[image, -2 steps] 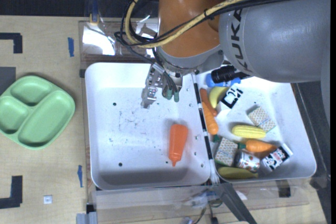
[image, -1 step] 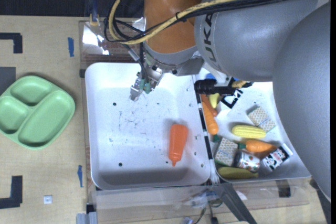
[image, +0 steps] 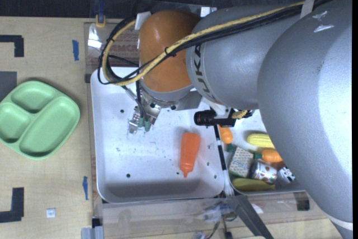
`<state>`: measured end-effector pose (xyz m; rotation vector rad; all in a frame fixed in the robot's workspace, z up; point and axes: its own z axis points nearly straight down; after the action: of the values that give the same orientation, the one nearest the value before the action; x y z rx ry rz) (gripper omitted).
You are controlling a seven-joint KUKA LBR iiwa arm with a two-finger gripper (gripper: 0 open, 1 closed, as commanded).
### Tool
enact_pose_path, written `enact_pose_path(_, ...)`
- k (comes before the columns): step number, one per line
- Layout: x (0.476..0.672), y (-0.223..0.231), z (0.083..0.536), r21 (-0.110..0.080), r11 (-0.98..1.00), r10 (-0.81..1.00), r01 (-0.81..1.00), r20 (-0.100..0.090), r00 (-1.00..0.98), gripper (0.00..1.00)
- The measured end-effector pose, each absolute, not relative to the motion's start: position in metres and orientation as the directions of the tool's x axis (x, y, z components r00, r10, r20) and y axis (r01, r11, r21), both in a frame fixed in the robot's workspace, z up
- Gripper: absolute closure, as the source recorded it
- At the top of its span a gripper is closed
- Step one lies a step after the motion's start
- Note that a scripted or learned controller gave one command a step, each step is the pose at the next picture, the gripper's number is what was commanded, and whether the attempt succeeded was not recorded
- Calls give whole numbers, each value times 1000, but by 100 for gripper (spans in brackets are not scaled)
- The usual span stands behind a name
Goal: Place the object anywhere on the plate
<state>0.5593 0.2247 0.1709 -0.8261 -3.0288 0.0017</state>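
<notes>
I see the gripper [image: 140, 122] hanging over the left bin [image: 112, 176], its fingers nearly closed on nothing. The carrot [image: 189, 152] lies right of it. The green plate [image: 38, 118] sits outside, left of the bin.

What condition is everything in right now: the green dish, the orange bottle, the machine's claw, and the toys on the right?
Green three-compartment plastic plate: upright on the wooden bench, left of the bins, nothing on it.
Orange plastic bottle: lying on its side on the left white bin's floor, untouched.
Gripper: low over the left bin, apart from the bottle, nothing seen in its jaws.
Toy foods: piled together in the right bin.
</notes>
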Motion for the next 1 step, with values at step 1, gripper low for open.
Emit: enact_pose_path(1, 562, 225, 180, 3, 860, 510, 510, -1, -860, 100)
